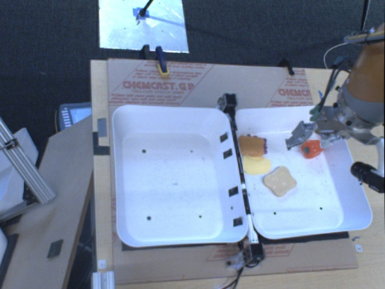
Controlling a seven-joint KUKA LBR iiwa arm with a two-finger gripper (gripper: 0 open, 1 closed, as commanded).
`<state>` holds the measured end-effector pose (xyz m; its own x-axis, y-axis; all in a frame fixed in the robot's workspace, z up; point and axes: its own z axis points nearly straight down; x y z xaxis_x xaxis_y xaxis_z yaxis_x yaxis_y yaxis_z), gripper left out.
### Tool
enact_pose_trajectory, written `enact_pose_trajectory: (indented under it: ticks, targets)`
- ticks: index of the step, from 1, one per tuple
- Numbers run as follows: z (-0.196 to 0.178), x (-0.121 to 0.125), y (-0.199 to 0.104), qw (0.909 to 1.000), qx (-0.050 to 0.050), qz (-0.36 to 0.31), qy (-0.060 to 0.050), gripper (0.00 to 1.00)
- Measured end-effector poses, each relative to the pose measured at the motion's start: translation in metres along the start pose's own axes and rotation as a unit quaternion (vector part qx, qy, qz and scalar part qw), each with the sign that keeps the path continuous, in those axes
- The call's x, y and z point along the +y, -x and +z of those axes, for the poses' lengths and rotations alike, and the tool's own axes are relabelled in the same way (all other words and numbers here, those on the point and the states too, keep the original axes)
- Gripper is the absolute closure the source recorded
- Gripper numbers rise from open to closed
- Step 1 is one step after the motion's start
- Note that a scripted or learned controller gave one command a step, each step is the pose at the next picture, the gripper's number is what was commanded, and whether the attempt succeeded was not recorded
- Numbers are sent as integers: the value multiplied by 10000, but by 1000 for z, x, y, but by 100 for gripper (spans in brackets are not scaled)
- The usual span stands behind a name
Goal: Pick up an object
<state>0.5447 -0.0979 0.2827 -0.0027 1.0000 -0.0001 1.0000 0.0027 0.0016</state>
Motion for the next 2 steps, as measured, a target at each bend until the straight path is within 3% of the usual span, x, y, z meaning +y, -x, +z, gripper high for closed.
enact_pose_trajectory:
  ticks: [1, 2]
  targets:
    - [-11, 1, 0, 10000, 0, -11, 13, 100]
    - [-50, 2, -77, 10000, 13, -50, 27, 100]
